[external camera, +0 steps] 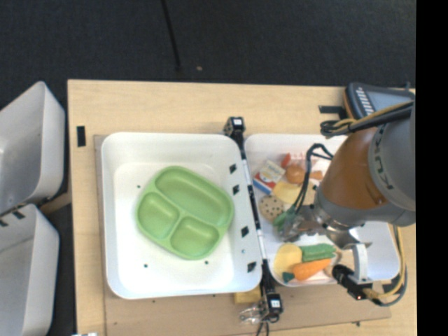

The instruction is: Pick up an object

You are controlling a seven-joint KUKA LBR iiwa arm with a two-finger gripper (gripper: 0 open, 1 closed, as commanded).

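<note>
we can read no text, label, brand or number here. the arm [378,166] carries dark marks on its grey casing, cut off at the frame edge and too blurred for us to make out. a small red, white and blue packet [264,180] in the right bin [392,254] may bear print, but it is too small for us to tell.

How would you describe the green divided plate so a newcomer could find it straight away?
Look to the left white bin, the one away from the arm. The green plate lies flat near its middle, alone there. Its three compartments and pale green colour set it apart from the small toys heaped in the right bin.
</note>
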